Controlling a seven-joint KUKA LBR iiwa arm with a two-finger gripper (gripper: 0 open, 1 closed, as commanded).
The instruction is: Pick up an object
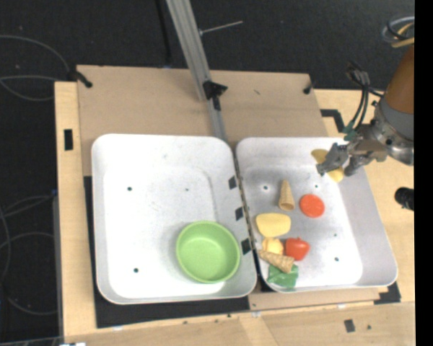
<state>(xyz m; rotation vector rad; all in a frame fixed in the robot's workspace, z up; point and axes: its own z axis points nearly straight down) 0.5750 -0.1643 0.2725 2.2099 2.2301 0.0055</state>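
My gripper [337, 163] hangs over the far right part of the right bin [361, 265], reaching in from the right. A yellow object [320, 154] shows just at its tip, with another yellow bit [336, 176] below it; whether it is gripped or lies underneath is unclear. Nearer the bin's middle lie a tan cone [286, 194], an orange ball [312, 206], a yellow lemon-like piece [273, 225], a red piece [296, 248], a small yellow piece [273, 246] and a green piece [283, 278].
The left bin [130, 171] holds a green bowl [207, 251] at its near right corner. A metal pole [191, 42] slants down from the top to the gap between the bins. Cables hang by the arm at the right.
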